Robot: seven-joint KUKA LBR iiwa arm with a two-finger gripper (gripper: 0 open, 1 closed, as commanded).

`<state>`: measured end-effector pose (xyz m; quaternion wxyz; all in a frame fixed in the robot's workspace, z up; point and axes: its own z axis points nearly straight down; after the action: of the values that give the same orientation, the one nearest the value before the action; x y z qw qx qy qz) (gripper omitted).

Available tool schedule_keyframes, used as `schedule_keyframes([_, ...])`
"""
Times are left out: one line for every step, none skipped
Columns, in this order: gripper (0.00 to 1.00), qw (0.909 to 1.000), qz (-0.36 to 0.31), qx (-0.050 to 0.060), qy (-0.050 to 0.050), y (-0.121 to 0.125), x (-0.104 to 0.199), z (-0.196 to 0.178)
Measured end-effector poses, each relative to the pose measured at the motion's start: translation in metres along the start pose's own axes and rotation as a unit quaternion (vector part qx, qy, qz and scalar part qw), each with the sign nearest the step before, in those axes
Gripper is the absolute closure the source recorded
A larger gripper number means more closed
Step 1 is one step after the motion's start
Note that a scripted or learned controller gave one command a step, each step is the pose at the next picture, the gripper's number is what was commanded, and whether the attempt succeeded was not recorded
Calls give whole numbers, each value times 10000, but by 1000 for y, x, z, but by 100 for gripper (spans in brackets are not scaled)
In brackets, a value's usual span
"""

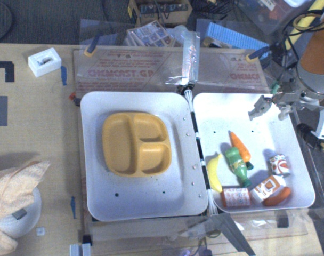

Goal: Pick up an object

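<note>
The gripper (270, 106) hangs over the back right corner of the right bin (220, 108), its two fingers spread apart with nothing between them. No one object is marked out; the candidates all lie toward the bin's front, apart from the tool. Nearest is a carrot (240, 145), a smooth tapered orange piece lying at a slant, and touching its lower side a green bottle (237, 165), rounded and glossy. Because they touch, a close on either could likely catch both or squirt one sideways. Off to the tool's side near the right wall stands a small can (279, 165), cylindrical with a printed label; the wall may block one finger. Farther on, a yellow banana (215, 174), curved and slick, lies against the bin's left wall, and along the front edge a jar (236, 197), a carton (269, 186) and a red sausage (280, 197) are packed together, so fingers would probably land on top of a neighbour. Farthest, in the left bin (92, 143), sits a yellow tray (136, 143), a rigid moulded plastic dish with three compartments, too wide and flat for an easy pinch.
</note>
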<state>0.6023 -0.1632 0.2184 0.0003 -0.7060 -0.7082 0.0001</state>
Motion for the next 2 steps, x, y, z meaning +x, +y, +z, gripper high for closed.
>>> schedule_keyframes([0, 9967, -816, -23, -8, 5, 45, 123])
schedule_keyframes([0, 10000, 79, -20, 6, -40, 24, 131])
